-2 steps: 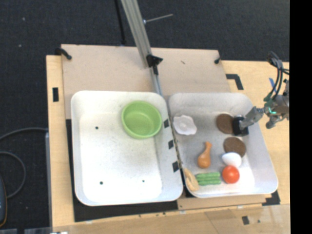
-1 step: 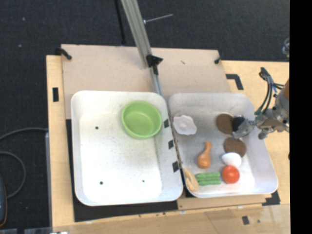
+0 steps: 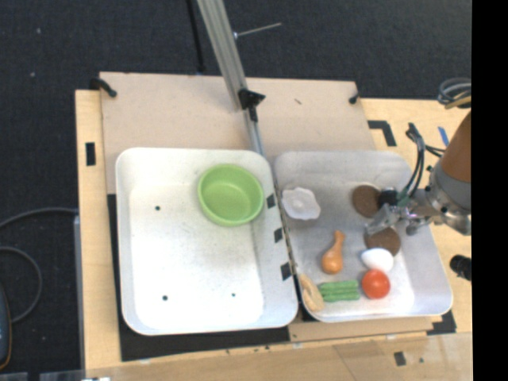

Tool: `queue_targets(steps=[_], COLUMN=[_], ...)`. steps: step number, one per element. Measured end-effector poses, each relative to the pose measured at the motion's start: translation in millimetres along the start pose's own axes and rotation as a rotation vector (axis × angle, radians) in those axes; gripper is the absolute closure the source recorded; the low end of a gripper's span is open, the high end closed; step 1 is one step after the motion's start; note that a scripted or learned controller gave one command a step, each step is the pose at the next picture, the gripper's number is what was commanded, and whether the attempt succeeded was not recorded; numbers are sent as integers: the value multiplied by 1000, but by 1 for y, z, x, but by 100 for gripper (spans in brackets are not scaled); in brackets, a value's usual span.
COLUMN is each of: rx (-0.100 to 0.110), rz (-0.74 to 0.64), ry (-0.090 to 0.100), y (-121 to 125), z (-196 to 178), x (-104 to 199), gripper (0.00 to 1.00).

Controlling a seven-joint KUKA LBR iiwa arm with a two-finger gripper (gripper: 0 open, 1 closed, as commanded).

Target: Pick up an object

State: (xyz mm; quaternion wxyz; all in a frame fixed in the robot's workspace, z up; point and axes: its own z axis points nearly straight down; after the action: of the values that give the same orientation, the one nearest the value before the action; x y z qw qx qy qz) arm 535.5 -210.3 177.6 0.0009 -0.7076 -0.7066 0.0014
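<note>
Two white bins (image 3: 143, 213): one green bowl (image 3: 230, 194) left, seven small items right, tool (image 3: 389, 213) grip state unclear.

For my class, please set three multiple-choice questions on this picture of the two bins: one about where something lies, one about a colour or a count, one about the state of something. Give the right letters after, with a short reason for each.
1. Where is the green bowl?
A. in the left bin
B. in the right bin
C. on the bare bench

2. What colour is the round ball near the right bin's front edge?
A. blue
B. red
C. black

3. How does the green bowl stand?
A. turned upside down
B. upright, hollow facing up
C. stacked on another bowl

Answers:
1 A, it sits toward the back right of the left bin.
2 B, it is red, beside the green pod.
3 B, its open inside shows from above.
</note>
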Motion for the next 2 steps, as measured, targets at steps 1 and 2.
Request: queue_targets(steps=[1,2], rx=[-3,-8], rz=[2,5], ry=[-1,-1], y=[6,7], z=[42,31], x=[-1,-2], gripper=[0,100])
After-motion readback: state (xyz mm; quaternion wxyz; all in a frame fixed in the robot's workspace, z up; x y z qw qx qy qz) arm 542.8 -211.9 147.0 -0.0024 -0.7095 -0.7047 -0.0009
